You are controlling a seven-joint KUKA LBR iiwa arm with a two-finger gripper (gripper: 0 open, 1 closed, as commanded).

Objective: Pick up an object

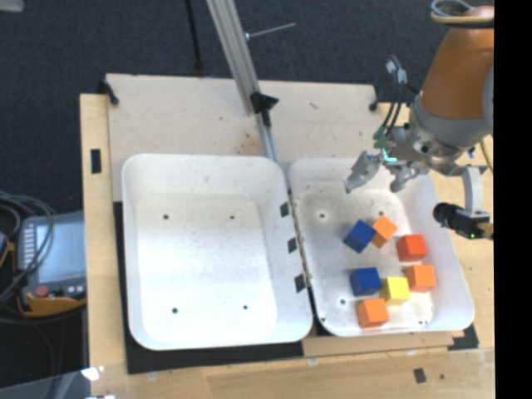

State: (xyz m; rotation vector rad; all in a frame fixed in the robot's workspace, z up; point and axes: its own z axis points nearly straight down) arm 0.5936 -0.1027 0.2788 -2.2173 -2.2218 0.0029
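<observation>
The right bin [328,223] holds several small blocks. A blue block [359,236] touches an orange one [384,229] near the middle, with a red-orange block [411,247] to their right. Lower down lie a second blue block [364,281], a yellow block [396,288], an orange block [421,277] and another orange block [372,312]. My gripper [382,175] hangs above the bin's far part, fingers spread open, nothing between them. It is well clear of the blocks, up and behind the blue and orange pair.
The left bin [150,223] sits beside the right one. A slanted metal pole [237,56] rises behind the two bins. A grey device with cables [46,260] lies off the bench's left edge.
</observation>
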